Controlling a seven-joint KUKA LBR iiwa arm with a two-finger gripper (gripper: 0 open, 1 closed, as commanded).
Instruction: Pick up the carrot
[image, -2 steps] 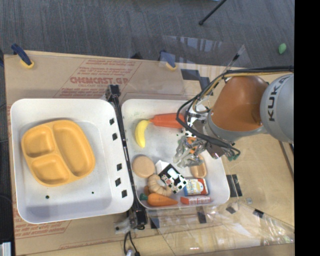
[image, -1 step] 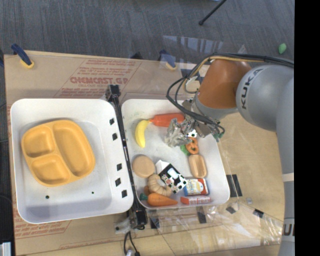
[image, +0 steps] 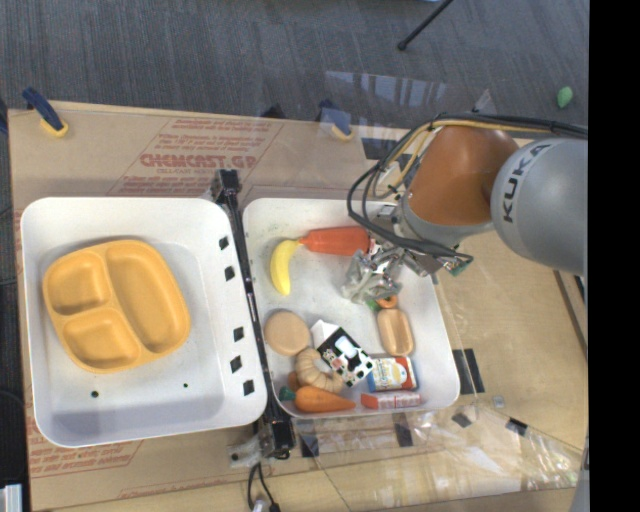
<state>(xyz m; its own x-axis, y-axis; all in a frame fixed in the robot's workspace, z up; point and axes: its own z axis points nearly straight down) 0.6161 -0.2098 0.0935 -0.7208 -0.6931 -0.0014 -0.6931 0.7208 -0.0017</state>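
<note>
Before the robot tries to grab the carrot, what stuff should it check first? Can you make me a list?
1. Carrot in sight: ok. One carrot lies at the far end of the right bin, beside the banana.
2. Which carrot: cannot tell. A second carrot lies at the near end.
3. Gripper over the carrot: not ok. The gripper hangs just to the side of the far carrot, over a small orange and green piece.
4. Carrot between the gripper's tips: not ok.
5. Room around the far carrot: ok on most sides, banana close at one end.
6. Near carrot free: not ok, crowded by the croissant.
</note>
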